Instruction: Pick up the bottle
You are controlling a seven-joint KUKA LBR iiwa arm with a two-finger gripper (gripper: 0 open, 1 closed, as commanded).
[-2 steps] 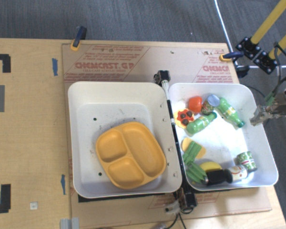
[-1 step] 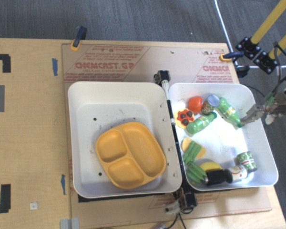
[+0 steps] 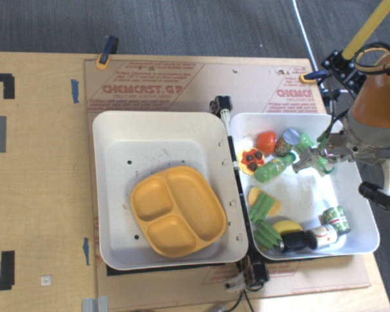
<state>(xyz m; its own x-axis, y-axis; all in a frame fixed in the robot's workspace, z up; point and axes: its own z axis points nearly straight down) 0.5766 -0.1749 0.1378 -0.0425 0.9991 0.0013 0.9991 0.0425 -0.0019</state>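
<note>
A green plastic bottle [image 3: 272, 170] lies on its side in the upper left part of the right bin [image 3: 359, 194], its neck pointing right and up. My gripper [image 3: 310, 159] hangs low over the bin, right at that neck end, with green objects [image 3: 315, 155] crowding around it. Whether it touches the bottle I cannot tell. A second, dark bottle with a red and white label [image 3: 305, 240] lies along the bin's front wall, well clear of the gripper.
The right bin also holds a red piece [image 3: 266, 141], a blue-lidded can [image 3: 289, 138], a flower toy [image 3: 251, 158], green and yellow toys [image 3: 265, 208] and a small can [image 3: 337, 219]. The left bin [image 3: 117, 148] holds a yellow divided plate [image 3: 177, 210].
</note>
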